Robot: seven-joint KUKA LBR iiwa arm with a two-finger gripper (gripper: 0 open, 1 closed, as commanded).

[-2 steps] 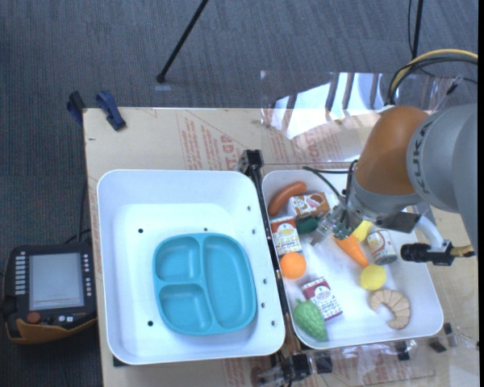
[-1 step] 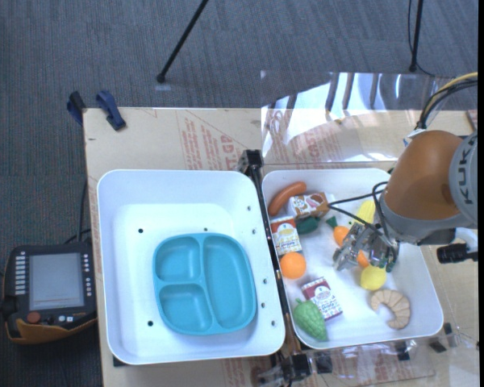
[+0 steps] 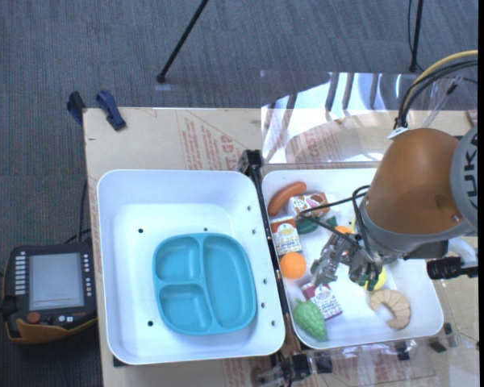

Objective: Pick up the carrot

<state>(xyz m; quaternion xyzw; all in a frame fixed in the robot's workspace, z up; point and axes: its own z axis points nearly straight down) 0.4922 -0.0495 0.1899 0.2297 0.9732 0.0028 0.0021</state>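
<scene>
The carrot (image 3: 344, 231) shows as a small orange sliver in the right bin (image 3: 423, 322), mostly hidden under the arm's wrist, so its full shape and lie cannot be made out; it sits just beside the arm's grey body and up and to the right of the gripper (image 3: 332, 266).

The gripper hangs low over the middle of the right bin, pointing down and toward the left; whether it is spread or closed cannot be told, and nothing is plainly caught in it.

Around it lie other toy foods: an orange ball (image 3: 293, 265) just to its left; a small carton (image 3: 286, 237) above that ball; a sausage (image 3: 285, 195) near the bin's top left corner, with a brown packet (image 3: 310, 203) just beside it; a pink-labelled box (image 3: 327, 302) below the gripper; a green bumpy fruit (image 3: 310, 321) at the bin's lower left; a croissant (image 3: 392, 307) toward the lower right.

The arm (image 3: 415, 188), orange above the wrist, covers the bin's upper right part.

The left bin (image 3: 129, 208) holds a blue divided plate (image 3: 204, 283); a handheld controller (image 3: 50, 287) rests on the floor to the left of the bench.
</scene>
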